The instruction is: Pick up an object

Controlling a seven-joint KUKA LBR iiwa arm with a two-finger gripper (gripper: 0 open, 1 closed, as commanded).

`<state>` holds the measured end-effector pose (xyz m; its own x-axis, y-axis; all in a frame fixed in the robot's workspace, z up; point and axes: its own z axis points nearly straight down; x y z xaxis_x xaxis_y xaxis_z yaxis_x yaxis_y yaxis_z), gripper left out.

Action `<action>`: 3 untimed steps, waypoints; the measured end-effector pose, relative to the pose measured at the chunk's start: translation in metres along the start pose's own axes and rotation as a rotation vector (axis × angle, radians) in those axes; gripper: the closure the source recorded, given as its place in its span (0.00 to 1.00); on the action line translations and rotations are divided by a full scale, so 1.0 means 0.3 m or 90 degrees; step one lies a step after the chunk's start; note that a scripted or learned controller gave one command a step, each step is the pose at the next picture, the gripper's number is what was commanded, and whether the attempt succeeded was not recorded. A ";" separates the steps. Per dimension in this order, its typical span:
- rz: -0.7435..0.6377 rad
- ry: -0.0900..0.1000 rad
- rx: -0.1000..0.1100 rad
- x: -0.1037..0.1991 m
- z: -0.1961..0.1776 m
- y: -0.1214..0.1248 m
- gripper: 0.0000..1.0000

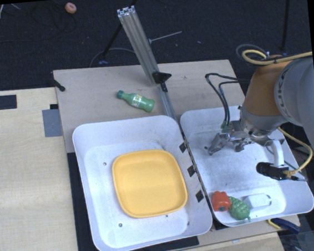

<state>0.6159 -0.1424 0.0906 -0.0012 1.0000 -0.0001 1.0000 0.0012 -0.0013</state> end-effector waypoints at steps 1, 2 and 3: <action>0.001 0.000 -0.001 -0.002 -0.038 0.001 1.00; 0.001 -0.001 -0.004 -0.006 -0.245 -0.008 1.00; 0.002 0.000 -0.003 -0.023 -0.393 -0.024 1.00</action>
